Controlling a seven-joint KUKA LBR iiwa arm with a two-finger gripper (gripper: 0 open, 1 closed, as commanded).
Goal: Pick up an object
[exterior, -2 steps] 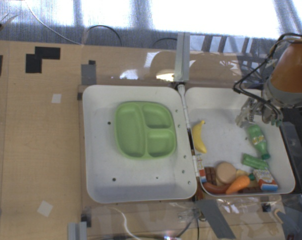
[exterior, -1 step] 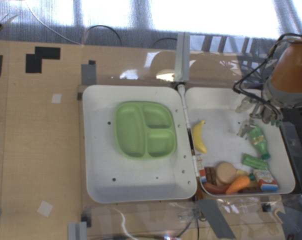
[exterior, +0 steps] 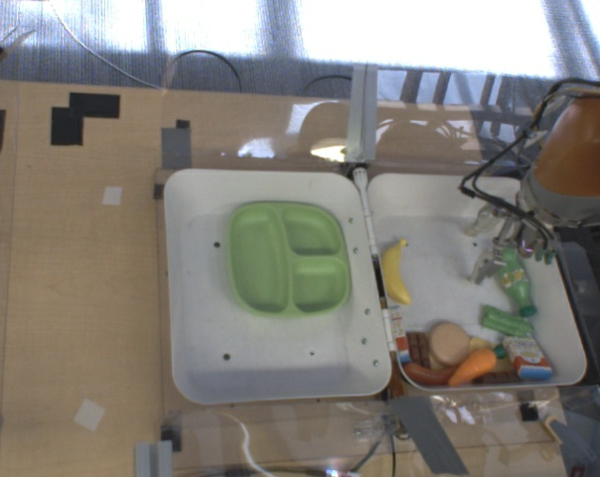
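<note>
End effector (exterior: 503,254) over right bin (exterior: 449,199), grip state unclear; green bottle (exterior: 516,284) beneath, banana (exterior: 394,271) apart.

Grey arm (exterior: 568,182) with orange band, black cables, seemingly metallic gripper (exterior: 499,256).

Green plate (exterior: 286,258) lying flat in left bin (exterior: 196,366), three compartments showing. Black marks (exterior: 84,114) sitting on tabletop (exterior: 72,296) at far left. Grey post (exterior: 361,112) standing behind bins, at seam between them. Grey bracket (exterior: 176,147) sitting near left bin's far corner. Black cable (exterior: 203,60) looping along tabletop's far edge. Clear sheet lying over tabletop around bins, catching glare. Pale tape squares (exterior: 112,196) sticking to tabletop at left.
</note>
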